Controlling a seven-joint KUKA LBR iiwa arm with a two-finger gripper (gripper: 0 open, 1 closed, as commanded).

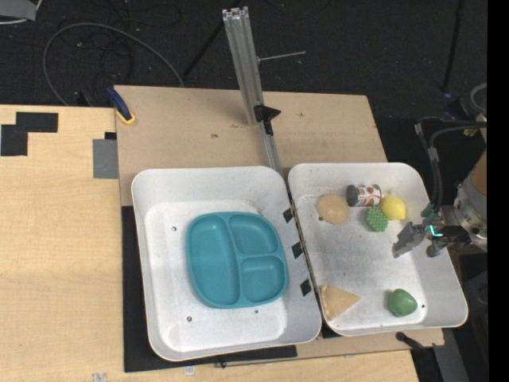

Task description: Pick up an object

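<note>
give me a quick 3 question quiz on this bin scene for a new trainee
1. True or false: the teal divided tray lies in the right bin.
2. Which item lies nearest the gripper?
A. tan wedge
B. green textured ball
C. beige round object
3. Fill in: the small can lies on its side between the beige round object and the ____ object.

Key
1. False: it lies in the left bin.
2. B.
3. Yellow.
</note>
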